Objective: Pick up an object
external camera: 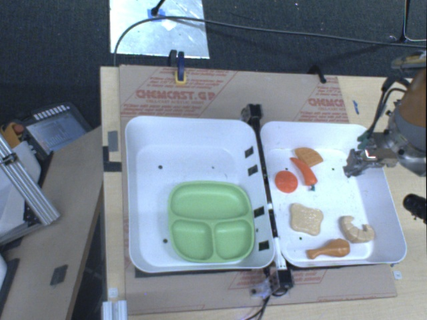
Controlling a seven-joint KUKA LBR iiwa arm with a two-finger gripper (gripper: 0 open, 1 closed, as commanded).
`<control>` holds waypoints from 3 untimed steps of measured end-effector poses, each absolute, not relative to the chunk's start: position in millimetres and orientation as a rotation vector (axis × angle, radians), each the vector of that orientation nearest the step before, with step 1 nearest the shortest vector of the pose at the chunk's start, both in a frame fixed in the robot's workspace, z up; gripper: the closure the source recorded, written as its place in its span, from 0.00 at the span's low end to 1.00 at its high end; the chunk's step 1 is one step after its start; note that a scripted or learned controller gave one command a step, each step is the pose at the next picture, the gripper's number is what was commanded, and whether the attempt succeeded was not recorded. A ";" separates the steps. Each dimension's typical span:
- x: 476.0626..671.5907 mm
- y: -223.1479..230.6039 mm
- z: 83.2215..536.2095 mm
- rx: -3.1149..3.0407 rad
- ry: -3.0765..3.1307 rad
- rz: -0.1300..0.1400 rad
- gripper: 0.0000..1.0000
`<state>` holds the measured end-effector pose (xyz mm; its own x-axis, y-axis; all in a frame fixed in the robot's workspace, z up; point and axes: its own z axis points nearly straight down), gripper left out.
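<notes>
Bench: pale wood surface. A brown printed cardboard sheet lies flat on it, bearing two white bins, left and right, touching side by side.

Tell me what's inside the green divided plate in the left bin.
The green divided plate shows only its bare green surface in all three compartments; no food lies there. The toy food pieces all lie in the right bin. What is underneath the plate is covered.

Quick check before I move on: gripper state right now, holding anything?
Gripper: cannot be told; it sits over the right bin's right side, with no object seen between its fingers.
</notes>
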<state>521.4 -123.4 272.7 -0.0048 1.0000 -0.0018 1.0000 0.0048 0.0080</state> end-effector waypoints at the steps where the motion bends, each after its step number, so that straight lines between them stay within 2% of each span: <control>1: 523.2 -69.5 274.3 2.210 2.231 0.004 1.00; 3: 528.6 43.1 246.7 2.210 2.233 0.004 1.00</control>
<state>528.6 43.1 246.7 -0.0103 0.9999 0.0021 0.9999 0.0103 0.0013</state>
